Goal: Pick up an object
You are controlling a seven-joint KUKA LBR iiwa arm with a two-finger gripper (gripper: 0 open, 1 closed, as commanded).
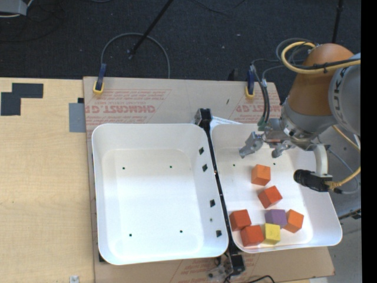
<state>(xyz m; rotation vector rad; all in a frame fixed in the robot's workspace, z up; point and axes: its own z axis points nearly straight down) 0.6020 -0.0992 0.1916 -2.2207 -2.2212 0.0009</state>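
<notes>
My gripper [263, 147] hangs over the back part of the right bin [321, 232], its two fingers spread open with nothing between them. Just in front of it lies an orange block [261, 174], clear of the fingers. Further forward sits a red-orange block [270, 196]. Near the front wall a cluster holds a red block [240, 219], another red block [252, 235], a yellow block [272, 233], a purple block [275, 217] and an orange block [294, 220].
The left bin [103, 175] stands beside the right one, parted from it by a black-clipped divider [211, 175]. Both rest on a cardboard sheet [147, 99] held by clamps at the back. Cables hang behind the bench.
</notes>
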